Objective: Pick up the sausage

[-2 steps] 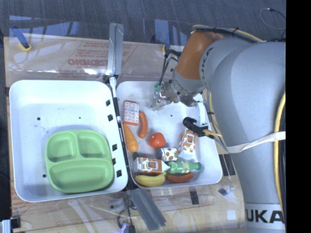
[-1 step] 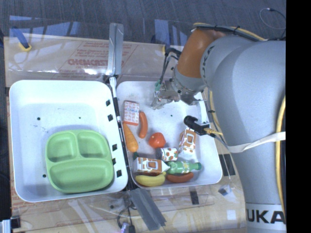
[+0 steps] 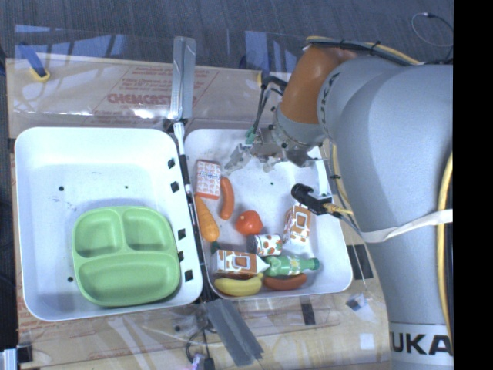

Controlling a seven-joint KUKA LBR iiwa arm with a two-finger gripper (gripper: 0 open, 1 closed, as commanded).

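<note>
Sausage (image 3: 226,198) lies in the right bin (image 3: 339,260), near its left wall, standing almost straight up and down in the picture. It is orange-red and nothing holds it. A carrot (image 3: 206,218) lies just beside it on the left, tilted, and a small white and red packet (image 3: 208,179) sits just above the carrot, next to the top end of the sausage. A red tomato (image 3: 248,222) sits a little to the right and lower down.

The gripper (image 3: 253,153) hangs over the top part of the right bin, above the sausage and apart from it. Its fingers look spread a little, with nothing between them. The big grey arm (image 3: 385,153) with its orange band (image 3: 308,79) comes in from the right.

Near the bottom of the right bin lie a banana (image 3: 237,286), a dark red pepper shape (image 3: 285,282), a green bottle (image 3: 293,266) and some small orange and white cartons (image 3: 239,262). Another carton (image 3: 297,225) stands by the right wall.

The left bin (image 3: 46,160) holds a green tray (image 3: 125,255) with three parts
</note>
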